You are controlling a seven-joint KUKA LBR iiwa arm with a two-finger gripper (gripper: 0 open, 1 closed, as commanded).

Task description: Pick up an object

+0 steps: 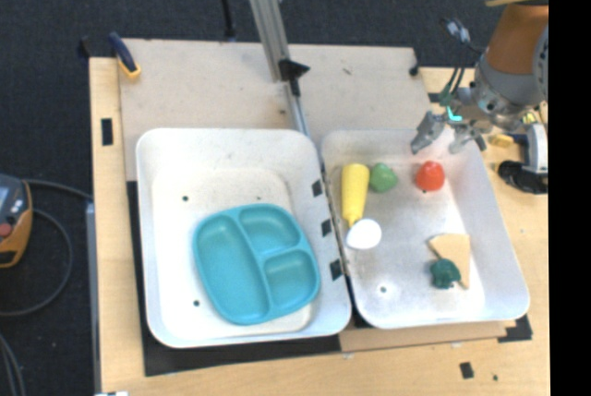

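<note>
gripper (445, 134) hangs over the far rim of the right bin (503, 228), fingers spread apart and holding nothing. red round toy (429, 175) lies nearest, just toward five o'clock of the fingertips, with no long axis to match.

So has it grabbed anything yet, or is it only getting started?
Nothing looks picked up so far. The yellow piece, green piece, red piece, white ball, tan wedge and dark green piece all lie in the right bin. The gripper is above that bin's far edge, its jaws spread with nothing between them. Choosing an item, closing on it and lifting are all left.
</note>
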